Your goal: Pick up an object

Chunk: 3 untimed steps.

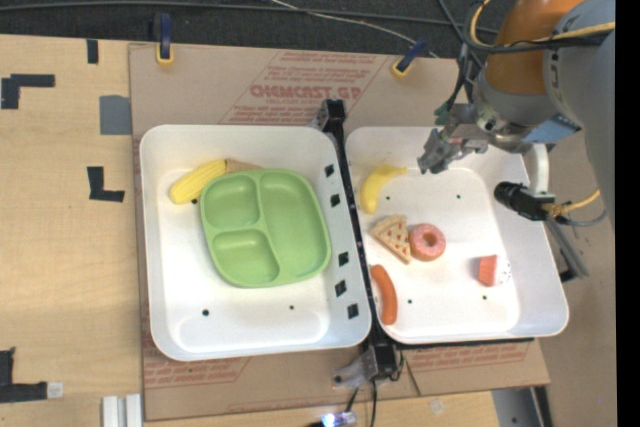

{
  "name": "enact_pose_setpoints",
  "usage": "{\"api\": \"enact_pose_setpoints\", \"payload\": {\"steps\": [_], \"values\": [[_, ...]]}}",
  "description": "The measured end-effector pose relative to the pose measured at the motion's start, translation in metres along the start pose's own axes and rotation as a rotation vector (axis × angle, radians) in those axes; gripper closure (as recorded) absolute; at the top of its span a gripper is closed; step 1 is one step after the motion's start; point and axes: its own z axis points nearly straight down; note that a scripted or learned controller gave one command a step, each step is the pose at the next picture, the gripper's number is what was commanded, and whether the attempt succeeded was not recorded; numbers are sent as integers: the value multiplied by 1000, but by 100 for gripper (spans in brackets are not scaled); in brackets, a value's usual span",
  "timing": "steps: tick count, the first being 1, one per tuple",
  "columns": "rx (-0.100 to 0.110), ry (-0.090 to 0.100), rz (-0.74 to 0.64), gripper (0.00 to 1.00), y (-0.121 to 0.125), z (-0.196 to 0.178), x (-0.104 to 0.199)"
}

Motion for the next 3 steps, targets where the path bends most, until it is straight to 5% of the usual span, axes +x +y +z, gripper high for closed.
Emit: {"api": "enact_pose_setpoints", "payload": {"steps": [2, 3], "values": [[-1, -1, 0, 100, -2, -103, 9], [3, 0, -3, 100, 5, -100, 54]]}}
